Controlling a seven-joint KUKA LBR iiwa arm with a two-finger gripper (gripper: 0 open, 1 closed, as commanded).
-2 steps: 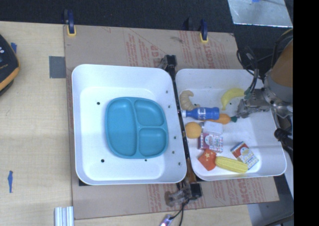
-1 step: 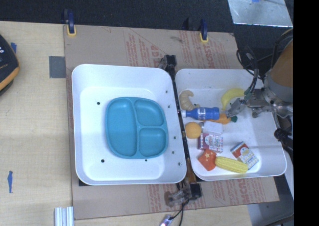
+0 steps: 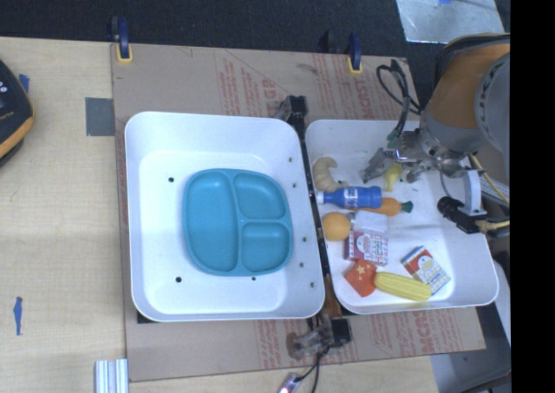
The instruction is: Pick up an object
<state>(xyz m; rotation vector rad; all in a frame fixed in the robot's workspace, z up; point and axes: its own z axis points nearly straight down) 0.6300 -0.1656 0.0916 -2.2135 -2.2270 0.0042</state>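
two white bins. right bin [image 3: 468, 287], near edge first: corn cob [image 3: 401, 285], red piece [image 3: 362, 278], small cartons [image 3: 426, 267], orange [image 3: 336, 225], blue bottle [image 3: 357, 199], banana [image 3: 325, 172]. my pincer [image 3: 392, 162] low at the far end just past the bottle, opening unclear, nothing seen gripped. left bin [image 3: 147, 209] holds a blue divided plate [image 3: 238, 219].

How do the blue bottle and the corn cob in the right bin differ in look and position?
The bottle is blue with a white cap end; the corn cob is yellow. The bottle lies near the middle of the right bin, just below the gripper; the corn cob lies by the bin's near edge. The bottle lies almost level across the picture; the corn cob lies slightly slanted. Both are long and lie on their sides.
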